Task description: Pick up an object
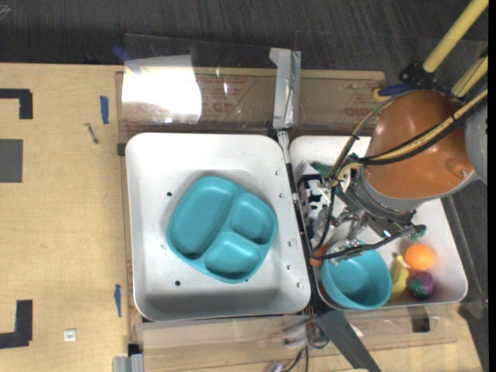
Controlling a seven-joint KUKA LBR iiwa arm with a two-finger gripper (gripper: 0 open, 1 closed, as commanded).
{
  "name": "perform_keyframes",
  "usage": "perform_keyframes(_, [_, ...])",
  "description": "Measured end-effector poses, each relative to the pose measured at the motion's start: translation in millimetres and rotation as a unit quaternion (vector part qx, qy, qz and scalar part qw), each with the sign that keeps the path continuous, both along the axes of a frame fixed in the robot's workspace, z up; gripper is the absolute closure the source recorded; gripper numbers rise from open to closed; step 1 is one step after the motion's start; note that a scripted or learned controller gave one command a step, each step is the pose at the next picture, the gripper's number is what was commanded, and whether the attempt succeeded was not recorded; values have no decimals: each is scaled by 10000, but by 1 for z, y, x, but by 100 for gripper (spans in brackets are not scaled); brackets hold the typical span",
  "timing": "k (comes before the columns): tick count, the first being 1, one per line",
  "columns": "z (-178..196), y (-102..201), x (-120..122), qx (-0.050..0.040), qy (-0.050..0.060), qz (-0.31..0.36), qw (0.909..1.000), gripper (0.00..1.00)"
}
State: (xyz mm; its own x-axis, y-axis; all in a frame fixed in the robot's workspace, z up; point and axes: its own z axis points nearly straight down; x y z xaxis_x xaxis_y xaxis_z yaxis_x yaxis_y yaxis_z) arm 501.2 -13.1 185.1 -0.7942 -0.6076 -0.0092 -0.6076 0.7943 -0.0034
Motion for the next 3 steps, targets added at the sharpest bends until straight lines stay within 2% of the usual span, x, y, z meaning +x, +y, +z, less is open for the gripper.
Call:
perform_keyframes(1, [23, -16, 64, -8, 4, 326, 9995, 100])
perform_keyframes(2, [34, -14, 66, 6, -41, 318, 9995, 100])
perform_keyframes(3, [0, -9, -2, -12, 21, 1154, 9933, 100])
